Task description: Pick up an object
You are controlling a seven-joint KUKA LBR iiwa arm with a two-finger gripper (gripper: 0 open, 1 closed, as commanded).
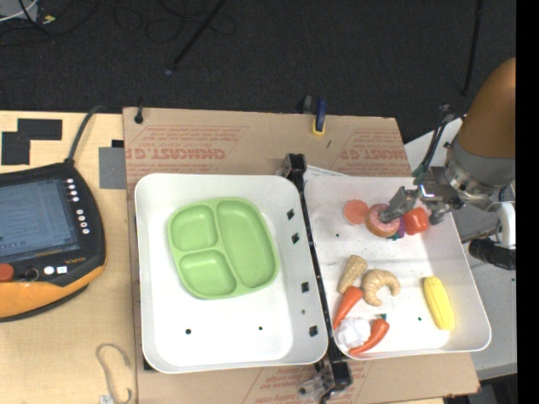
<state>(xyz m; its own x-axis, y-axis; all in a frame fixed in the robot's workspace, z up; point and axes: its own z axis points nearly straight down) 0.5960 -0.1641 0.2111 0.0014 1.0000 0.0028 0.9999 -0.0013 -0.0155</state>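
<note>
A: Logging the bench now. Item one, left bin (160, 326): a green tray (222, 247) with three compartments, lying flat near the bin's middle.

B: And the right bin (472, 310)?

A: Several toy foods. Far end: a pink disc (356, 211) on the floor, and just right of it a donut (384, 224) and a red pepper (416, 220), close together. Middle: a beige cone-shaped piece (352, 270) and a croissant (381, 284) beside it. Near end: a carrot (346, 306), a white crumpled piece (354, 332), and a red chili (376, 333) against the near wall. Right side: corn (438, 302), lying apart from the rest.

B: Where do you have the arm?

A: It comes in from the right, orange band (493, 112) high over the bin's far right corner. The gripper (402, 209) is down at the donut and pepper. From my screen I can't tell whether the claw is spread or pressed together, or whether it is pinching either piece; the parts overlap.

B: Anything outside the bins?

A: A control pendant (42, 238) with a lit screen, left of the bins, on the bench (101, 137).
</note>
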